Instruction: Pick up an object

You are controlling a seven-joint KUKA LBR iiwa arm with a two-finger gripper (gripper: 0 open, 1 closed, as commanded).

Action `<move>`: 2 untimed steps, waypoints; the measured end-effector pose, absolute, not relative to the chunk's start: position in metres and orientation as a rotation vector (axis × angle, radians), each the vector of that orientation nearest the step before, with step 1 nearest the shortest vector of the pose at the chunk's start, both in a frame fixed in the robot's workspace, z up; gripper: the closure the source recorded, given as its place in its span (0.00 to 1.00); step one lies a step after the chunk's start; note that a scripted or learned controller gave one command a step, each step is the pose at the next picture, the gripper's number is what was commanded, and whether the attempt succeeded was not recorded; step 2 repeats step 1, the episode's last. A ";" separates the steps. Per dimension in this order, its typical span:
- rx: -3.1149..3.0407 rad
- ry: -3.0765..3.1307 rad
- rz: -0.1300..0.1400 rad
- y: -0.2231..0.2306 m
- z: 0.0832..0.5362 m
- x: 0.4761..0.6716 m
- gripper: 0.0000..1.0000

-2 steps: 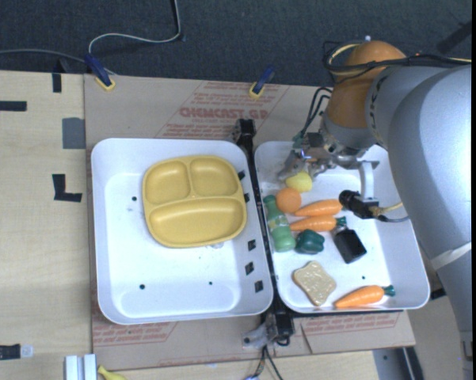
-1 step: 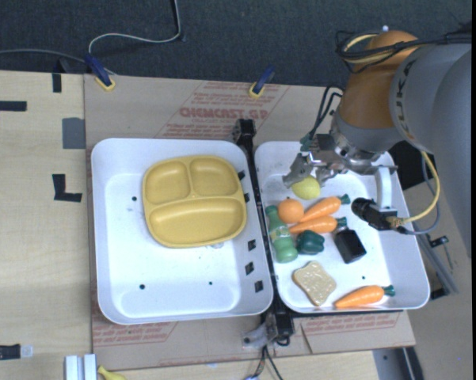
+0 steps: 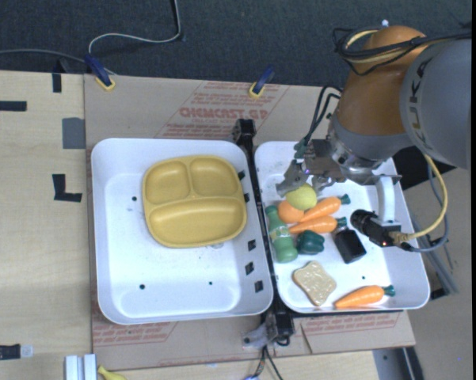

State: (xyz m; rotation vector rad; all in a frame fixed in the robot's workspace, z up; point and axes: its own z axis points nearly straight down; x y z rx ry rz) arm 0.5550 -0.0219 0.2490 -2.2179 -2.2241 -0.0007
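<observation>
Two shallow white bins sit side by side on a cardboard-covered bench. The left bin [image 3: 115, 236] holds a yellow divided plate [image 3: 194, 199]. The right bin [image 3: 408, 279] holds a cluster of toy food: a yellow lemon [image 3: 302, 198], two carrots [image 3: 315, 216] lying together, green vegetables [image 3: 287, 242], a slice of bread [image 3: 314, 283] and another carrot [image 3: 363, 295] near the front edge. The gripper [image 3: 307, 176] hangs just above the lemon; how far it is open cannot be told, and nothing visibly sits in its grasp.
</observation>
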 end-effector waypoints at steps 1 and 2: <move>-2.219 -2.222 0.001 -0.015 0.263 0.521 1.00; -2.219 -2.222 0.001 -0.015 0.263 0.521 1.00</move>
